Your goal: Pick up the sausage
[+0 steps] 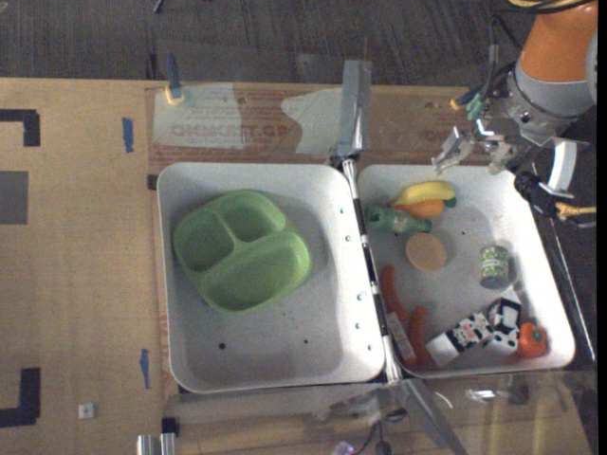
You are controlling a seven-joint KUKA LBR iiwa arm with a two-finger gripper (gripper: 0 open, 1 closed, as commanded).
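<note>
The gripper (465, 150) hangs over the far rim of the right bin (541, 235), up by the back edge, and its thin fingers look spread apart with nothing between them. Above it the orange band and grey wrist lean in from the right.

Just below and a touch left of the gripper lies a yellow banana (424, 193), with an orange carrot (425, 209) touching it on its near side and a green bottle (396, 221) lying beside that toward the divider. A little nearer sits a round tan disc, cookie-like (427, 251).

The sausage (393, 292) is well away from the gripper, down along the left wall of that same bin, a long red piece lying lengthwise. A second short red piece (417, 323) lies just beside it.

Off below the gripper stands a small can (493, 265). Further toward the near right corner lie a cow-print milk carton (462, 336) and a red tomato (531, 340).

Far left of the gripper, the other bin (190, 349) holds a green divided plate (242, 250).
</note>
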